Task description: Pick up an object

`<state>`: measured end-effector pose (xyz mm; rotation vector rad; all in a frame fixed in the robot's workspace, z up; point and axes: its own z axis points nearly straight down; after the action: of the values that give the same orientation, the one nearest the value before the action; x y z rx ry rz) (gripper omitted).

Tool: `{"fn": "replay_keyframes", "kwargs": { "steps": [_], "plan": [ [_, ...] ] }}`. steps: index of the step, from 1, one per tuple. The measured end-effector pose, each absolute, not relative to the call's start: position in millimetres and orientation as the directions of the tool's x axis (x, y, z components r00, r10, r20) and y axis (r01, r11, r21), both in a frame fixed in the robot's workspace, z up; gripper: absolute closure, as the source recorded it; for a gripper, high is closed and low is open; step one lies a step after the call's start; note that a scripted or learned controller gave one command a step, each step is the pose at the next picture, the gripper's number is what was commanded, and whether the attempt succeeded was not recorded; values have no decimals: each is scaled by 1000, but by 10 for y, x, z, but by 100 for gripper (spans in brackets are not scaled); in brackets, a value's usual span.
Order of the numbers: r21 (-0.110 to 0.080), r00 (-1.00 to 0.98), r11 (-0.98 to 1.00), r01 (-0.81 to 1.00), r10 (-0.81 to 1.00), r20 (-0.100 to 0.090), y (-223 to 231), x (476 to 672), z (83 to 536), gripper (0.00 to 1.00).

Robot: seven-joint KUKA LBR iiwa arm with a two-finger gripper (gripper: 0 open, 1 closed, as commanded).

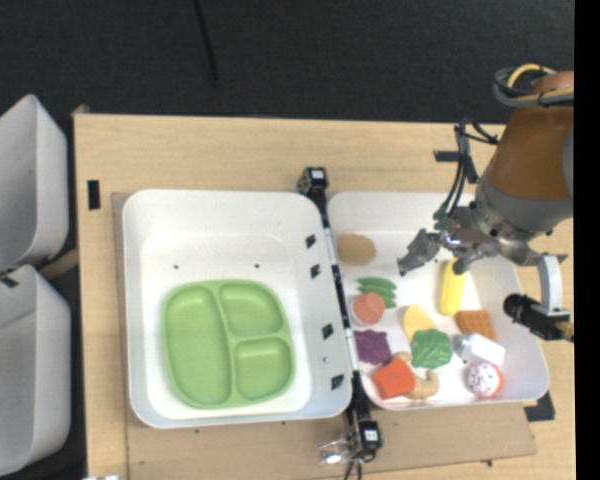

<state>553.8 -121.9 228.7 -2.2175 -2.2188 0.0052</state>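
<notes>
Toy foods (432,349), about eleven, are lying in the right bin (385,208).
One green tray (228,342) is sitting in the left bin (140,268); the tool (438,251) is hovering, fingers apart.

A single fixed camera looks down from above at a slant, far enough back to take in the whole wooden surface (100,158). Both white bins sit in frame, the left bin (140,268) near centre and the right bin (400,208) toward the right side.

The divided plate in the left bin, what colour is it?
Light green, seen plainly in the camera view: the divided plate.
</notes>
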Motion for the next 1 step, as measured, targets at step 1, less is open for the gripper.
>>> {"fn": "replay_keyframes", "kwargs": {
  "steps": [1],
  "plan": [
    [0,-2,2,1000,1000,0,-1219,5553,2315,0]
  ]
}}
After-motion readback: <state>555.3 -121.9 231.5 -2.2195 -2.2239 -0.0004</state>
